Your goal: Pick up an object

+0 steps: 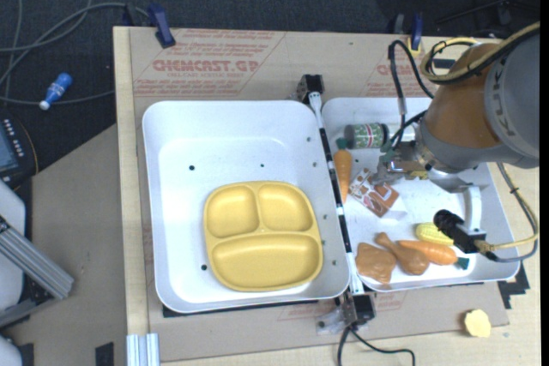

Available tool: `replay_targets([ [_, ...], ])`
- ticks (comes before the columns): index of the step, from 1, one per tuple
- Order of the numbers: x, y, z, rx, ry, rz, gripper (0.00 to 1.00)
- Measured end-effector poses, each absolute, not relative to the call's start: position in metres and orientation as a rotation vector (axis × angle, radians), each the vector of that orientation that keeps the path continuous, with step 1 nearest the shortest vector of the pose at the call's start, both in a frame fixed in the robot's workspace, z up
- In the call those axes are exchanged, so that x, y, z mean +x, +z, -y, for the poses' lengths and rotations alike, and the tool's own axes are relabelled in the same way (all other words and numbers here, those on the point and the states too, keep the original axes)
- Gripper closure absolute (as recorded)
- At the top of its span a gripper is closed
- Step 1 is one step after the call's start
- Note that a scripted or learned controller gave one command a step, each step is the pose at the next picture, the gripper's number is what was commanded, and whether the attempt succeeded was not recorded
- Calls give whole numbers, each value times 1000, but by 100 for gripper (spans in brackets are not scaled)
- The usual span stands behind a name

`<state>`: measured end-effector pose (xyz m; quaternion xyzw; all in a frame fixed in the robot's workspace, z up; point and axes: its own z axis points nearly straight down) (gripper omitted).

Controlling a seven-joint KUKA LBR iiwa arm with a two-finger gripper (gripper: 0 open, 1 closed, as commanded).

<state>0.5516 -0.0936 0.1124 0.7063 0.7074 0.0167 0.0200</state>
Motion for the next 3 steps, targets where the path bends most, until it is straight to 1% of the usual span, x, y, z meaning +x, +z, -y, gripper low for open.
replay_targets([
  [1,551,112,94,2192,50,-2193,0],
  [2,547,103,95,2201,32,-2205,0],
  [3,540,99,95,2198,50,-2194,0],
])
